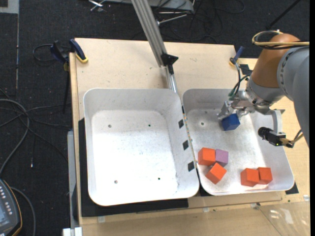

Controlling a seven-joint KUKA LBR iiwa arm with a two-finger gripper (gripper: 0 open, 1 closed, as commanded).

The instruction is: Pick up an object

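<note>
The bench (128, 68) is a pale wooden board that carries two shallow white bins side by side, clamped at its far corners, presumably so that it stays put under the arm's pushes. The left bin (93, 146) takes up the bench's left and middle, and its walls slope inward, which would roll loose pieces back toward the floor. The right bin (206, 100) sits against it at the bench's right edge, within easiest reach of the arm (283, 73) that comes in from that side. The arm is bent over the far half of the right bin, wrist pointing down, a posture suited to a vertical pick. Below the wrist the gripper (232, 113) hangs over a blue block (230, 122), which appears to sit tilted just beneath the fingers near the bin's far middle; whether the fingers are parted or closed, and whether they have the block between them, cannot be told from this angle. The blue block looks like the chosen object because it stands apart from the others. Toward the bin's near edge lie two orange blocks (211, 164) touching a purple block (222, 156), and near the near-right corner another orange pair (256, 176) sits pressed together, crowded enough to make a clean grasp harder.
</note>
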